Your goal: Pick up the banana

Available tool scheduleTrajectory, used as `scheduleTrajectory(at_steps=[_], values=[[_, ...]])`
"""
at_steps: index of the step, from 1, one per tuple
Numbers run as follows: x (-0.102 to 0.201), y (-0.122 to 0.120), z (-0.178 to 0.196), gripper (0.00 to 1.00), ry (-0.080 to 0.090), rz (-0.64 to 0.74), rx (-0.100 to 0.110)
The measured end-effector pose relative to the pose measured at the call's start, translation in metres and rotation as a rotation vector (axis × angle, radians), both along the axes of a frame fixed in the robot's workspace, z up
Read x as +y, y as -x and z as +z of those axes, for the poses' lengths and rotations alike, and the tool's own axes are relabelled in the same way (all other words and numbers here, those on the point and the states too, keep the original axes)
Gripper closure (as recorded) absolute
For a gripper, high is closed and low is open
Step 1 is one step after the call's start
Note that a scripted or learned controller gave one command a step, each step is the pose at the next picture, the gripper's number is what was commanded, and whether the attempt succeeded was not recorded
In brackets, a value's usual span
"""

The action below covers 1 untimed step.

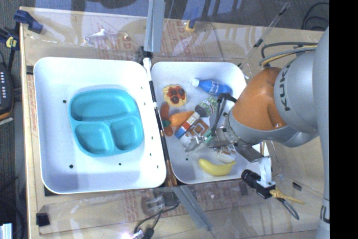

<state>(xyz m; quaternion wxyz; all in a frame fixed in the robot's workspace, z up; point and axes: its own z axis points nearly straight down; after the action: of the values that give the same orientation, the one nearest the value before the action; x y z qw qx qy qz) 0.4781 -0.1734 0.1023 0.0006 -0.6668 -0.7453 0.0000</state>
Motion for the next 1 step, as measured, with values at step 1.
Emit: scheduleTrajectory(at_steps=[1], values=[[0.0382,0.0016,-0.0109,0.0,-0.003,0.269,0.003]])
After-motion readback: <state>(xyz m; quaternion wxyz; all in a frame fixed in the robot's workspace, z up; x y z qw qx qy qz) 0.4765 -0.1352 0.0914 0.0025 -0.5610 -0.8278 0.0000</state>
